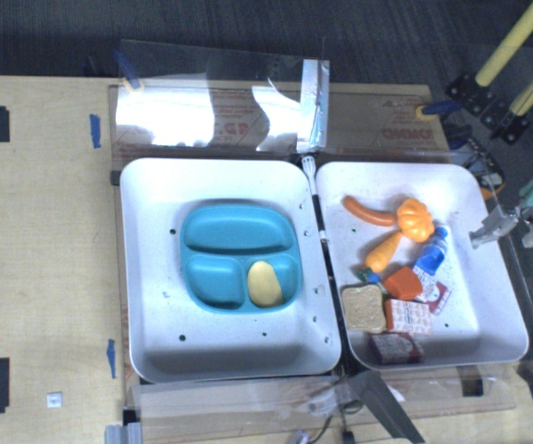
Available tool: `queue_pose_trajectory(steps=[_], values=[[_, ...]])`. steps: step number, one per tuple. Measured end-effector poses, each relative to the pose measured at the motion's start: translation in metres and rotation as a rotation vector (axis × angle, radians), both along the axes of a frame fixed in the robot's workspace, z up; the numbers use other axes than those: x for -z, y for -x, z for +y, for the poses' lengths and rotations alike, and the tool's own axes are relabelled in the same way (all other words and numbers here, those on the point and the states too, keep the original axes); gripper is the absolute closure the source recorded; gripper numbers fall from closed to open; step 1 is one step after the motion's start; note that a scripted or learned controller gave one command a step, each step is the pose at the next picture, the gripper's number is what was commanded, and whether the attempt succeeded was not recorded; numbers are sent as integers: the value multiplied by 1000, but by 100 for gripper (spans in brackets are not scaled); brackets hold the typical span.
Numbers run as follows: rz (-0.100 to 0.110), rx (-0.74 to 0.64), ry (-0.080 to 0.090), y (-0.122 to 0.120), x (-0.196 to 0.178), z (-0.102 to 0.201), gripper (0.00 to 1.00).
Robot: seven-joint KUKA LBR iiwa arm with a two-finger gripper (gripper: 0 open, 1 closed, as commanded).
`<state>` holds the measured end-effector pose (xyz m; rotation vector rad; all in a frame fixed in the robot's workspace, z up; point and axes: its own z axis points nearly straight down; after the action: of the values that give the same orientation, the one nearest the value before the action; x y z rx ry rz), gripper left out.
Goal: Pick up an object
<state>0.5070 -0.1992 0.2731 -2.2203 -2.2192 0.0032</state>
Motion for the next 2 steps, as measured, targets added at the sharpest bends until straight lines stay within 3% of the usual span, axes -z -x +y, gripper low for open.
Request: queue_pose_trajectory(steps=[1,2], values=[[-8,-142,2,-54,-101,23,0],[6,-246,-5,29,119,-11,0]])
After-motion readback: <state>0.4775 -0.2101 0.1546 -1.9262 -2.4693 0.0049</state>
